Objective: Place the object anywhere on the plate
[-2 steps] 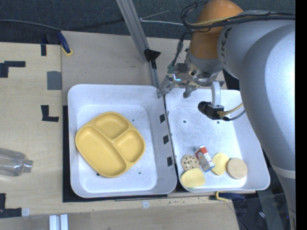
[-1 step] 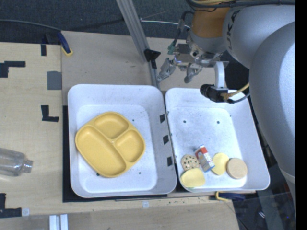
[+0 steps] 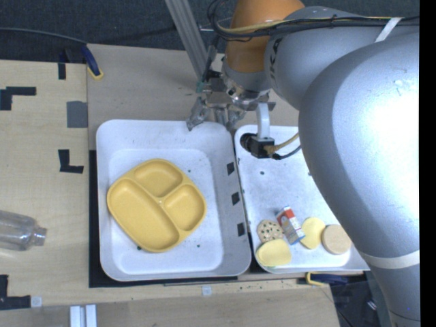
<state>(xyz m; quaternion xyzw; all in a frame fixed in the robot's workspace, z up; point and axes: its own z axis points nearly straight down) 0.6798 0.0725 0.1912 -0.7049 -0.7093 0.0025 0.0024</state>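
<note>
A yellow plate (image 3: 157, 203) with three compartments lies in the left bin (image 3: 109, 155); nothing rests on it. Several small items sit at the near end of the right bin (image 3: 272, 182): a chocolate-chip cookie (image 3: 269, 230), a small red and white packet (image 3: 291, 225), two pale yellow pieces (image 3: 274, 253) and a tan disc (image 3: 335, 239). My gripper (image 3: 212, 118) hangs over the far rim of the left bin, well behind the plate and far from the items. Its fingers are spread open, and I see nothing between them.
The arm's big grey body covers the right side of the right bin. A black cable fitting (image 3: 257, 145) hangs over that bin's far end. A clear bottle (image 3: 17, 231) lies on the bench at the left. A metal strut (image 3: 184, 26) rises behind the bins.
</note>
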